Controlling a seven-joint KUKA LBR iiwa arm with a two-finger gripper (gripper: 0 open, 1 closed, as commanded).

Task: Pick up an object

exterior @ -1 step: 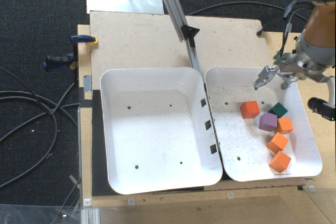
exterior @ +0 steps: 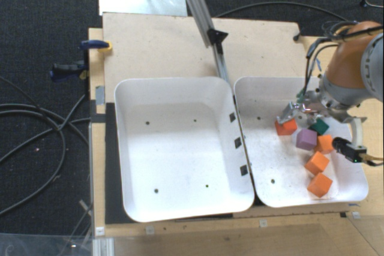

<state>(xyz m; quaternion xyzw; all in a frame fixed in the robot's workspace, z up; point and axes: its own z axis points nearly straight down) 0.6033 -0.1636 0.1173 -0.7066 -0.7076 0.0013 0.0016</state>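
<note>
So the thing it seems to be going for is the red-orange block (exterior: 286,126) in the right bin (exterior: 258,93), sitting at the left end of the little pile. The claw (exterior: 298,110) is right on top of it, low in the bin, touching or nearly so. I honestly can't tell if the claw is apart or pinched together, the metal bits blur into each other from this angle, and I can't see the block clamped between anything, so I wouldn't call it a grab.

Makes sense as a target though: it's on the open edge of the cluster, so there's room around it. The purple block (exterior: 306,139), a green block (exterior: 320,126) and three orange blocks (exterior: 319,162) are bunched just beside it toward the bin's right wall, which looks harder to get into. The left bin (exterior: 129,99) sits alongside on the surface (exterior: 156,45).
</note>
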